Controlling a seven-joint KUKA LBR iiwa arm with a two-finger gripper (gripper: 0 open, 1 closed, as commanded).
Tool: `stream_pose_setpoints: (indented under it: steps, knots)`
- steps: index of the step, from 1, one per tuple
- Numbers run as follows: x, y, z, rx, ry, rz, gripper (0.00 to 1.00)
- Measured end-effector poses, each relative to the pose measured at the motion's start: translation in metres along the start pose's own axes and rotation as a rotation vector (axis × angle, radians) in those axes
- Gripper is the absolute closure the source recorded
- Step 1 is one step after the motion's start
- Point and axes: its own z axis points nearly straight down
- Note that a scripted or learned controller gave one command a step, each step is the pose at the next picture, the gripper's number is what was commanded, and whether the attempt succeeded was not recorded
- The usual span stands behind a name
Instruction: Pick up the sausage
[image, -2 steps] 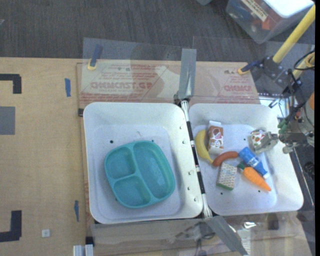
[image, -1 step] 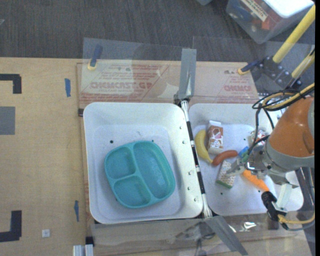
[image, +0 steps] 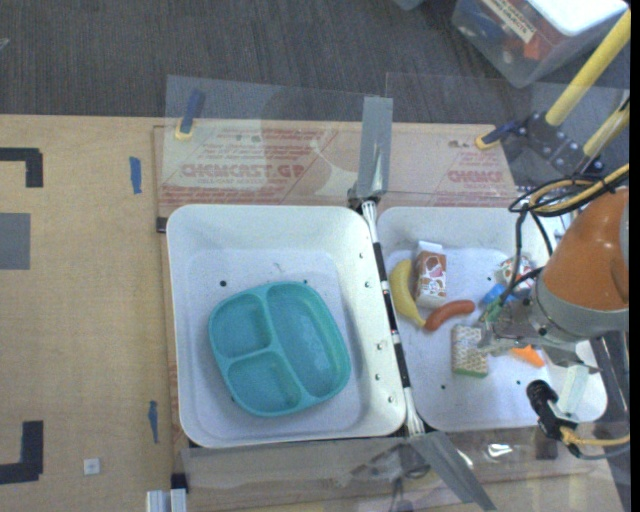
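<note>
The sausage (image: 449, 314), a short reddish-orange link, lies in the right bin (image: 440, 400) just right of the banana, tilted up to the right. My gripper (image: 495, 330) hangs low over the bin at the sausage's right end, partly above a beige speckled block (image: 468, 353). Nothing shows as lifted. The arm's grey wrist and orange band (image: 592, 260) cover the bin's right side.
A yellow banana (image: 404, 292) and a small brown-and-white carton (image: 431, 274) lie left of and behind the sausage. An orange carrot-like piece (image: 528, 353) and a blue item (image: 497, 294) sit near the gripper. The left bin (image: 200, 240) holds a teal divided plate (image: 279, 347).
</note>
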Motion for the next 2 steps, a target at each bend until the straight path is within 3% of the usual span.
stream_pose_setpoints:
  steps: [1, 2]
  knots:
    - [0.0158, 0.0086, -0.0308, 0.023, 0.003, 0.052, 1.0]
    - [0.0151, 0.0095, -0.04, 0.021, 0.002, 0.053, 1.0]
